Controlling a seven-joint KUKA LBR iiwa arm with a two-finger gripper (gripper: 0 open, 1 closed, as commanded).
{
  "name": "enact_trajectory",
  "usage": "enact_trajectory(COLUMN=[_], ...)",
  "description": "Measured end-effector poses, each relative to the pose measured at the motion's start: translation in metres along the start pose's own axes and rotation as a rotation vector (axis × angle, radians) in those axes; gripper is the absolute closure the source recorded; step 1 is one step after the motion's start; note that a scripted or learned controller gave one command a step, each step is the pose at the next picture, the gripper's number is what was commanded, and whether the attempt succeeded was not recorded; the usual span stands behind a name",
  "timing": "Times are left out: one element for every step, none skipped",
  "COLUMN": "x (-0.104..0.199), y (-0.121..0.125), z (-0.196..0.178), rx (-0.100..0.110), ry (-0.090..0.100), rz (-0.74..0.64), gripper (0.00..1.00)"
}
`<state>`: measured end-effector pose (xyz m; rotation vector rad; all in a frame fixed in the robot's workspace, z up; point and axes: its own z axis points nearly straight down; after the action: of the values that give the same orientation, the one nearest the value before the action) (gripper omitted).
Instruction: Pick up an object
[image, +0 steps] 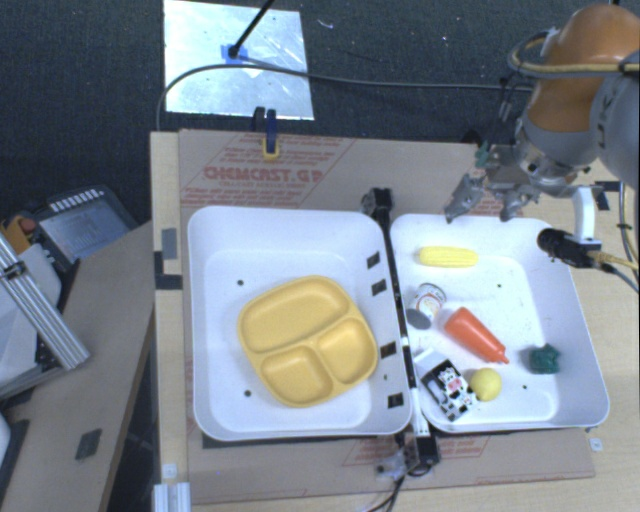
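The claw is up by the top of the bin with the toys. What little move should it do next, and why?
Probably a short move down and toward the long yellow corn cob. The claw hangs open over the far rim of the right white bin, holding nothing, and the corn cob lies closest to it, apart from the other toys, so it looks the easiest to reach.

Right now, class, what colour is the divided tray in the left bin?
Yellow: the divided tray, seen in the camera view.

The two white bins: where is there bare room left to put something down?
Left bin: bare floor rings the yellow divided plate, widest at the top. Right bin: open white between the corn cob and green block. Crowded by the divider, where can, carrot, lemon and black-and-white toy cluster.
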<state>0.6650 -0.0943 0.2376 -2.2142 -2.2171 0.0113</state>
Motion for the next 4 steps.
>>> enact_trajectory(x=[0.000, -0.002, -0.008, -0.010], y=[0.002, -0.001, -0.007, -0.002], z=[-0.008, 0.053, 0.098, 0.142], rx=[-0.013, -0.009, -0.010, -0.023], ry=[-0.001, -0.001, -0.001, -0.008], rz=[-0.002, 0.000, 0.000, -0.001], gripper=[0.00, 0.00, 0.00, 0.00])
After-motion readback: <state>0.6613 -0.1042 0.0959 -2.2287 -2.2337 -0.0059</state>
